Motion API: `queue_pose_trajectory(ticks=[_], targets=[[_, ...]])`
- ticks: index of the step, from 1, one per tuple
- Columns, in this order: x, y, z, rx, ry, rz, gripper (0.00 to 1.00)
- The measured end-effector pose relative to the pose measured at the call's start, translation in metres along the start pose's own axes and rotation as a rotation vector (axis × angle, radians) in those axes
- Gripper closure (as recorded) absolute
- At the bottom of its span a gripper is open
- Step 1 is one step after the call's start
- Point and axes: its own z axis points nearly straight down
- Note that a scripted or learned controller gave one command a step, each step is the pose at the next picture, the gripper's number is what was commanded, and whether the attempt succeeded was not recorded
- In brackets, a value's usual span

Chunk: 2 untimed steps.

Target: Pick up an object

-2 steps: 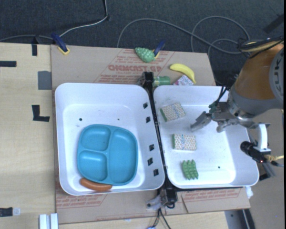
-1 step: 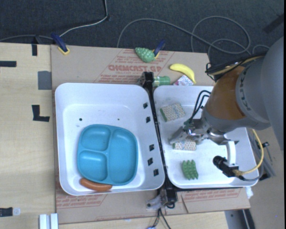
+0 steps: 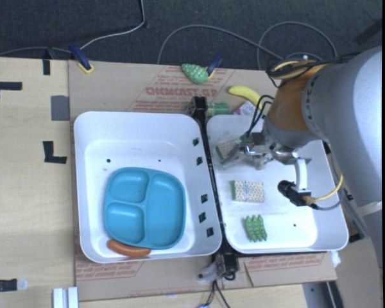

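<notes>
Hovering gripper [image 3: 239, 151] (finger spread unreadable) touching a small patterned pad [image 3: 226, 149], right bin's [image 3: 321, 236] upper left.

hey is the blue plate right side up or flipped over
Right side up: the blue plate in the left bin shows its three sunken compartments facing up.

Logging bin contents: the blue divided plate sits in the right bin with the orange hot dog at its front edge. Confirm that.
Wrong bin. The camera view shows the blue divided plate in the left bin, with the orange hot dog at its front edge.
</notes>
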Motion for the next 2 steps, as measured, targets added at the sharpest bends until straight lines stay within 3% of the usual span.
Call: queue_pose_trajectory(ticks=[1, 2], targets=[[-0.010, 0.050, 0.001, 0.002, 0.000, -0.001, 0.00], [0.007, 0.060, 0.002, 0.004, 0.001, 0.000, 0.00]])
